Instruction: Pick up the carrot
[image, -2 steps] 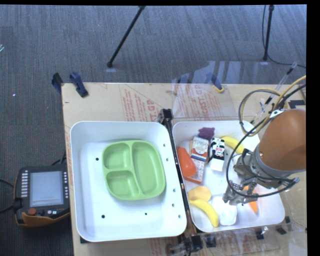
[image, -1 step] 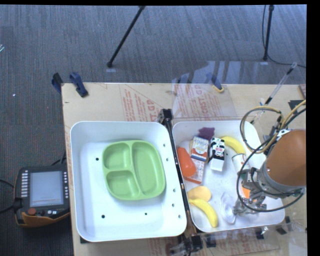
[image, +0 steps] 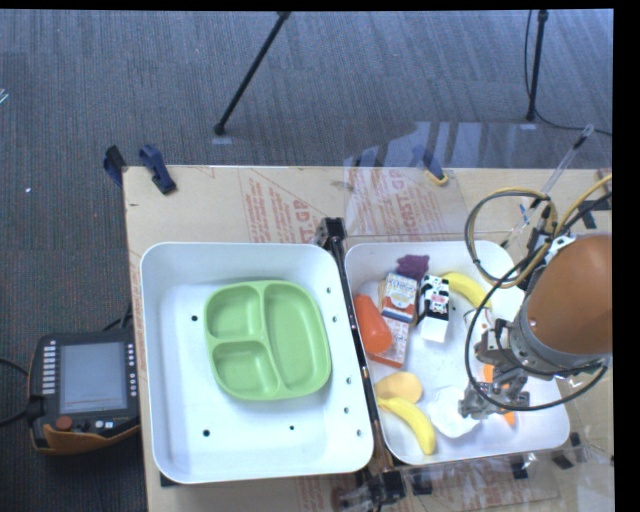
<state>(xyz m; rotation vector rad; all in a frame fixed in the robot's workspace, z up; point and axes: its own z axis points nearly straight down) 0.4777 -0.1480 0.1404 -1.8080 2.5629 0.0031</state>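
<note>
My tool (image: 487, 398) hangs low in the right bin (image: 400, 258) over the carrot (image: 507, 413); I cannot tell its opening.

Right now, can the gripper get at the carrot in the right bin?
Probably yes: the gripper hangs right over the carrot, whose orange shows beside it, and nothing seems to lie on top.

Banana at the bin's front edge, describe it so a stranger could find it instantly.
Go to the right white bin, the one crowded with food. Along its front edge, just below a round yellow-orange fruit, lies the banana. The other banana sits at the back, beside a cow-print carton.
</note>
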